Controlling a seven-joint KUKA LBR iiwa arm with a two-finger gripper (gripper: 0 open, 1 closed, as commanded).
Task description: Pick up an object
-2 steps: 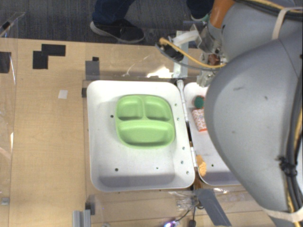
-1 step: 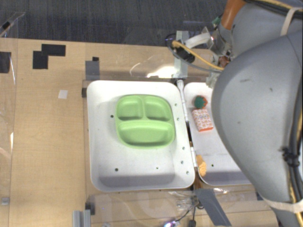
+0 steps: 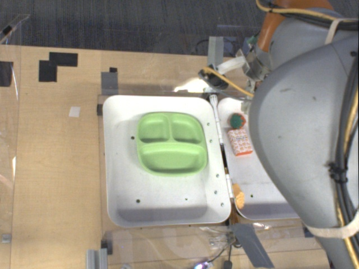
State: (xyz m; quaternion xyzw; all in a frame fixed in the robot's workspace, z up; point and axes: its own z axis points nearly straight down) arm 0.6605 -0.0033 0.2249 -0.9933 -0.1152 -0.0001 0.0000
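Wooden bench carried two white bins; the left bin held a green tray. Right of that tray, in the right bin, lay a small carton, a green-red ball and an orange bit. The arm hid most of the right bin, and its gripper could not be made out.

The robot arm hides most of the right bin at the frame's right. A small orange object at its lower left corner is too small to identify.
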